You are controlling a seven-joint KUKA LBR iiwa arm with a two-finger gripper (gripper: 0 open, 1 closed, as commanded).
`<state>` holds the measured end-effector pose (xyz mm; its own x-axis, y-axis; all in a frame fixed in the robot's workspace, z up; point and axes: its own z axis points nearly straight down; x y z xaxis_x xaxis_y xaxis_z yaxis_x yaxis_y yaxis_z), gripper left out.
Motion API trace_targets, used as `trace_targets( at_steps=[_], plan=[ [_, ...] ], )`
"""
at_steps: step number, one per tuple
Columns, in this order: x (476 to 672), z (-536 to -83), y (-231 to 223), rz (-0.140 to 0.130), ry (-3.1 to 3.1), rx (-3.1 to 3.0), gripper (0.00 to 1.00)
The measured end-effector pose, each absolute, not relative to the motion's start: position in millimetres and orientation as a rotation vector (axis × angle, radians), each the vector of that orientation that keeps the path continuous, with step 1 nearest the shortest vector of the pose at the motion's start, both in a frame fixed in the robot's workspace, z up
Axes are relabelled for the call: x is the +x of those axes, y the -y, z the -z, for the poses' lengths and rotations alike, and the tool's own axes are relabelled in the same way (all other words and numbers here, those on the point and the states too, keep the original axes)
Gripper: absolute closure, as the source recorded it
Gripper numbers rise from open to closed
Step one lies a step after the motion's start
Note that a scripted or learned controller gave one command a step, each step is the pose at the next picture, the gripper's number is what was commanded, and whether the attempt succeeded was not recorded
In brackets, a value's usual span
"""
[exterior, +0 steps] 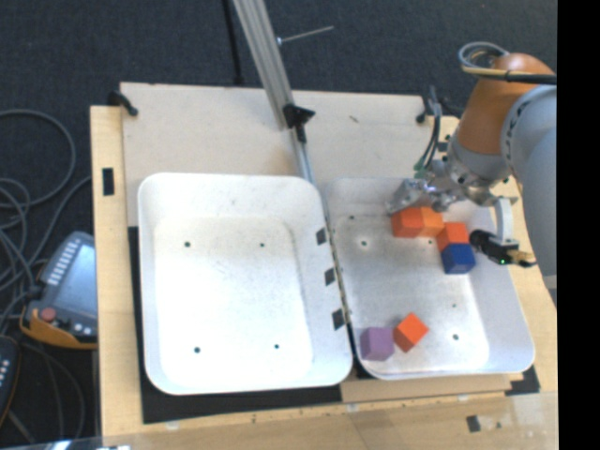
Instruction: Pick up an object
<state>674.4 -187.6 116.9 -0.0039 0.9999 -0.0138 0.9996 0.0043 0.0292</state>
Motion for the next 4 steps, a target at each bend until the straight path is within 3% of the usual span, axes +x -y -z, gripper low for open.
trace_targets(
  at_steps=[4],
  plan=[
    [674.0, -116.3, 187.0, -0.02, -2.208, 2.203, 0.0]
  ],
)
